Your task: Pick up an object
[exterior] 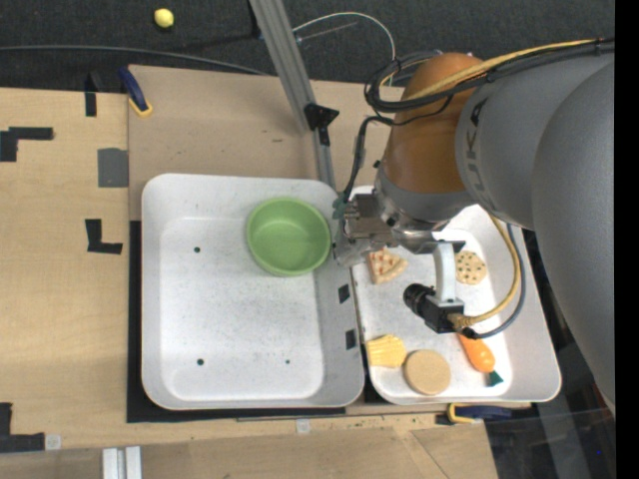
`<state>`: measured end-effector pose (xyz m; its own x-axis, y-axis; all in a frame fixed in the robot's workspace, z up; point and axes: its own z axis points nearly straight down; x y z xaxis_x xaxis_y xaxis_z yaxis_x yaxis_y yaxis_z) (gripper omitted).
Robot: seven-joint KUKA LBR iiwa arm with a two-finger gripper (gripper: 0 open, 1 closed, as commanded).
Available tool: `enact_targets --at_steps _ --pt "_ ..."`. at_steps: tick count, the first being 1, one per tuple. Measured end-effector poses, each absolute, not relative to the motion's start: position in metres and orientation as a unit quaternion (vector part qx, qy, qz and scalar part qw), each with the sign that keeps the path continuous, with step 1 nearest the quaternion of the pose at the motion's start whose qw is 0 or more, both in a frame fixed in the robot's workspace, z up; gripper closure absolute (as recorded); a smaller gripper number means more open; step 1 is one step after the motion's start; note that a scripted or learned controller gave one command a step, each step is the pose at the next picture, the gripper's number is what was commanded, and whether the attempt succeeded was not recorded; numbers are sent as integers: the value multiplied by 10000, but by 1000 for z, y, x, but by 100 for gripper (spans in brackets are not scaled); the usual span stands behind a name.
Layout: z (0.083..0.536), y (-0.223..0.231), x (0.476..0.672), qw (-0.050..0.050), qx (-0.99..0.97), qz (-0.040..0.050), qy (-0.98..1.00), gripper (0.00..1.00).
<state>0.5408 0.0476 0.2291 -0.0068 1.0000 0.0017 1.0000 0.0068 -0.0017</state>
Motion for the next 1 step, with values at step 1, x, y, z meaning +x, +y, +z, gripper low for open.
enact_targets --at_steps 1 --pt "232 92 545 13 -7050 3 -7092 100"
